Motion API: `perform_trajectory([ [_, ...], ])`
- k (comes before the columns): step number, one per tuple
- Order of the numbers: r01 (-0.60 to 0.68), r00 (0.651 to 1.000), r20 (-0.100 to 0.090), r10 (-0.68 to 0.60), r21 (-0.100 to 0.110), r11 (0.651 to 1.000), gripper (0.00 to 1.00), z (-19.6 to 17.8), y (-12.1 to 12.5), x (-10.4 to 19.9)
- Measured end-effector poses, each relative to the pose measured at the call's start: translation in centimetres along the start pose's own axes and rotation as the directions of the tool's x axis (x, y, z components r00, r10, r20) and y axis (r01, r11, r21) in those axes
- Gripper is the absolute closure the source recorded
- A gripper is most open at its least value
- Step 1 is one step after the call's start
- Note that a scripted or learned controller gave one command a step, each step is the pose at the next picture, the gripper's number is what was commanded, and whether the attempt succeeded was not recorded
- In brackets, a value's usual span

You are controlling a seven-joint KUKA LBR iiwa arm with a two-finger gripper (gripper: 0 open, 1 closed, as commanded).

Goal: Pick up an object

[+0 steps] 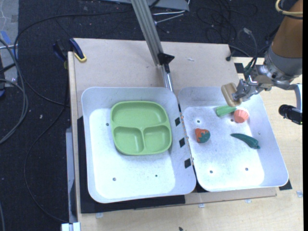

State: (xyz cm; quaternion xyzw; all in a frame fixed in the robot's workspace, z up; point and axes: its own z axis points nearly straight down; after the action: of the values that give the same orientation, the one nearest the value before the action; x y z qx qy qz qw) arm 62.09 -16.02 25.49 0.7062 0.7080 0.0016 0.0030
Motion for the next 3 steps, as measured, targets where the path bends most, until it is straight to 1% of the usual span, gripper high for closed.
perform_trajectory([
  [1, 0.004, 1.000, -0.003, -0.004, 0.008, 1.000, 1.00, 1.2, -1.1, 4.9],
  [2, 0.005, 1.000, -0.004, -0.005, 0.009, 1.000, 1.00, 1.8, -3.5, 10.9],
  [3, 0.005, 1.000, -0.004, -0.005, 0.009, 1.000, 1.00, 1.0, -5.9, 15.8],
])
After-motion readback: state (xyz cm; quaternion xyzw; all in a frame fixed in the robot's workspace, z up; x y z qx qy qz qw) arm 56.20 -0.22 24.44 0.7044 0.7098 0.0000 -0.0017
